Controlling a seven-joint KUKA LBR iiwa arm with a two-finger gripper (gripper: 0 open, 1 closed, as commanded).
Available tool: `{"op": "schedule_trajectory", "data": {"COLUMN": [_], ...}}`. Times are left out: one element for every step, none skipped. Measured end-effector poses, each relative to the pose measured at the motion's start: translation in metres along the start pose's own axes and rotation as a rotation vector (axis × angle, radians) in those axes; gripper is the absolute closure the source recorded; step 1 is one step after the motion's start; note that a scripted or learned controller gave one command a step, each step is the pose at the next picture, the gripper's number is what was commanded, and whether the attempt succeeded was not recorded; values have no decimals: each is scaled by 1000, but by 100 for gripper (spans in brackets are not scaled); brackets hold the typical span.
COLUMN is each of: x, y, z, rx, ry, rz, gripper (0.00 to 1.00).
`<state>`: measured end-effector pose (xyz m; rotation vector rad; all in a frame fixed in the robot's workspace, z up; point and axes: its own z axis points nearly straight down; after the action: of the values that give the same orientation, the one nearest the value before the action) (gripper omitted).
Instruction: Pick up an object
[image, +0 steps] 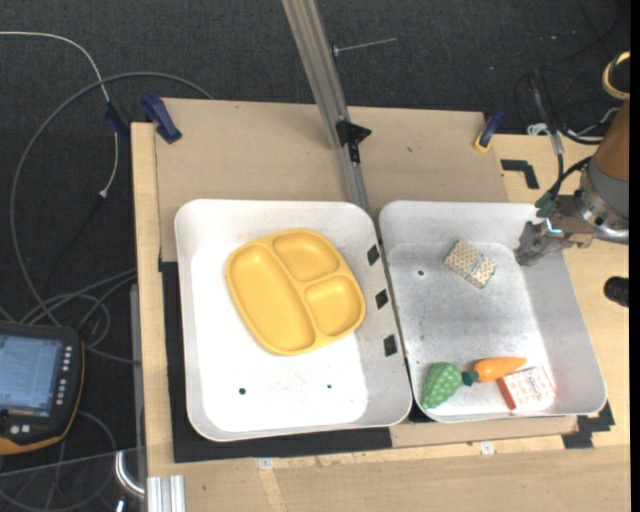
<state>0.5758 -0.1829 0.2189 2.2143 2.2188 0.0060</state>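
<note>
Toy carrot (470, 377) — lying crosswise, orange tip rightward

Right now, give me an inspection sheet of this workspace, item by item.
Surface: wooden bench bearing the left bin and the right bin, side by side.
Job's things: in the right bin, a patterned block near the far end; a green and orange toy carrot and a red and white box at the near edge, close together.
Clutter: yellow divided plate in the left bin.
Grippers: gripper over the right bin's far right corner, holding nothing visible.
Cables: dark leads at the arm; white cable on the floor, left.
Surroundings: dark carpet, handheld screen at lower left, metal post rising behind the bins.
</note>
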Motion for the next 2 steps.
{"op": "schedule_trajectory", "data": {"x": [54, 110], "y": [-2, -4], "z": [-14, -4], "rx": [6, 10], "ry": [5, 6], "rz": [-5, -5], "gripper": [100, 100]}}
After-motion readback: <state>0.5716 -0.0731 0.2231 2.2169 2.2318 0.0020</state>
